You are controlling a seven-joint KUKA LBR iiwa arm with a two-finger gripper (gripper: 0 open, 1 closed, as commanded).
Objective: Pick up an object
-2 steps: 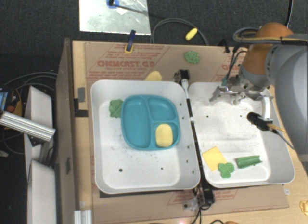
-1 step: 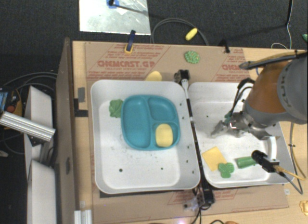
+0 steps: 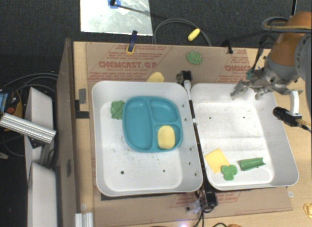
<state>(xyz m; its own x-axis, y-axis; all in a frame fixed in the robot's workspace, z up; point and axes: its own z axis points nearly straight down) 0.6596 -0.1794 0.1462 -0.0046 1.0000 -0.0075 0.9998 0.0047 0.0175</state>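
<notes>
So the gripper (image 3: 248, 88) is hovering over the far edge of the right bin (image 3: 280, 138), can't tell how it's set, nothing visibly in it. Pickable stuff is sitting at that bin's near end, probably dumped there: one yellow block (image 3: 216, 159), one green broccoli (image 3: 228, 172), one green pepper (image 3: 251, 163). Left bin (image 3: 105, 138) is holding one blue tray (image 3: 141, 121) with one yellow lemon (image 3: 166, 136) and one green leaf (image 3: 117, 109) beside it.

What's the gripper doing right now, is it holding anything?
Gripper: over the far edge of the right bin, nothing visibly held; open or closed cannot be told.
</notes>
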